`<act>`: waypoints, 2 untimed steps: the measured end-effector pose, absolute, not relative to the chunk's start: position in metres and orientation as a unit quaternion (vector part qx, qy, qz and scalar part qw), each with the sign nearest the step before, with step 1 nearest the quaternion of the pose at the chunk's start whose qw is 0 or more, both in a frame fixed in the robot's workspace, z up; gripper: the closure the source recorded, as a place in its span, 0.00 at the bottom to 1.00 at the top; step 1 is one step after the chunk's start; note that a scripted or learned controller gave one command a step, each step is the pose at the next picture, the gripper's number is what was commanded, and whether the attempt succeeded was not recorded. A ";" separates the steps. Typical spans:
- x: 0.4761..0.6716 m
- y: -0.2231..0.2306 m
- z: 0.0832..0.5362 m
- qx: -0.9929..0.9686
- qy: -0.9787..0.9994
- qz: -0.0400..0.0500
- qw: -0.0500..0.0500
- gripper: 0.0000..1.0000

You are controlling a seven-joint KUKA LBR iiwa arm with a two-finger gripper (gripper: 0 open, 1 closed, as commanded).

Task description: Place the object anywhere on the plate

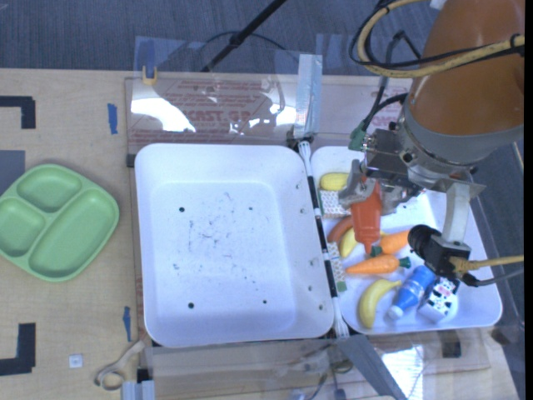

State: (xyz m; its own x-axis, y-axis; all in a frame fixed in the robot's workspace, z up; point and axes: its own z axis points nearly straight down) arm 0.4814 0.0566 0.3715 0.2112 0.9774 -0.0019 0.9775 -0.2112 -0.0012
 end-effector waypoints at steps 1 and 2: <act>0.504 0.038 0.361 0.734 0.679 0.000 0.000 1.00; 0.505 0.039 0.371 0.733 0.680 0.000 0.001 1.00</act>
